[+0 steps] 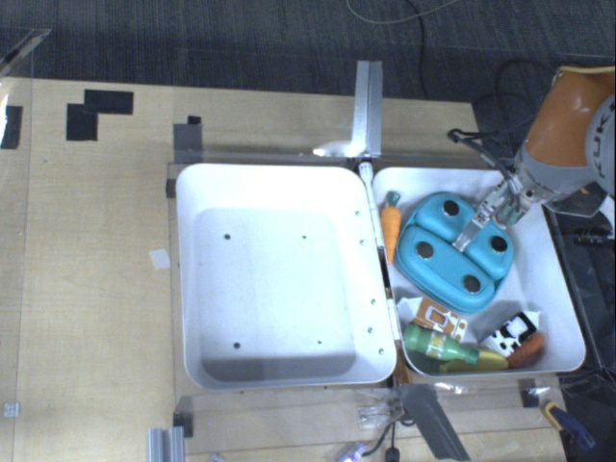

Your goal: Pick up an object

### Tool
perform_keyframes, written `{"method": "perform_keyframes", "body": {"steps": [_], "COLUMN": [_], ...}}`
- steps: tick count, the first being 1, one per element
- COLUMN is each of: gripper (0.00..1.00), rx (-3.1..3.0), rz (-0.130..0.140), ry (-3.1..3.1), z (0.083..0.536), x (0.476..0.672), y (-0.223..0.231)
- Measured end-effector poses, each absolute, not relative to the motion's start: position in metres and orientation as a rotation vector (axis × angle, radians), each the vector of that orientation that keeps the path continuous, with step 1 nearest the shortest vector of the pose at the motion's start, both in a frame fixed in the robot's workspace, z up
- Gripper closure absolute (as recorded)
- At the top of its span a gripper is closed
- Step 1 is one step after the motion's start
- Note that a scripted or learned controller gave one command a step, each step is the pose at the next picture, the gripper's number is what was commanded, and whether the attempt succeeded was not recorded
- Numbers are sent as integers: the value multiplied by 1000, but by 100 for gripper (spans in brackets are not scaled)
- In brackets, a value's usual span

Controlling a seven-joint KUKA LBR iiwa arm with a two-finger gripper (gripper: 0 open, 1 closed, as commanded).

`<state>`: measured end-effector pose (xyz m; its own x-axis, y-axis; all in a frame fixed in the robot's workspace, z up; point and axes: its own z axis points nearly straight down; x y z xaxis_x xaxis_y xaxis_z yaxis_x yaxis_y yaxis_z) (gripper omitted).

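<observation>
At the bottom of the frame, along the near wall of the right bin, lies a row of small things: a green bottle on its side at lower centre-right, a small orange-and-white box just above it and touching it, and to the right a black-and-white toy with a reddish-orange piece against its lower right edge. The left bin fills the middle of the frame, beside the right bin, the two meeting along a shared rim.

Further up, a blue tray with four round hollows takes up the middle of the right bin, tilted, its lower edge near the box. A carrot lies lengthwise just left of the tray, by the shared rim.

The gripper sits over the tray's upper right part, its metal fingers slanting down to the tray's top surface between the hollows. Whether the fingers are apart or closed cannot be told, and nothing is seen between them. The arm, with its orange band, rises toward the upper right of the frame.
</observation>
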<state>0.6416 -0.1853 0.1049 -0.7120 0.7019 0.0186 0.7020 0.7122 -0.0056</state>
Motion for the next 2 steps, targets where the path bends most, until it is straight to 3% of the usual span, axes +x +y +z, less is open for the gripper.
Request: {"method": "perform_keyframes", "body": {"steps": [1,2], "gripper": [100,100], "rx": [-1536,-1424], "rz": [-18,0], "ry": [-2718,-2803], "z": [112,160], "x": [628,624], "y": [-192,-205]}}
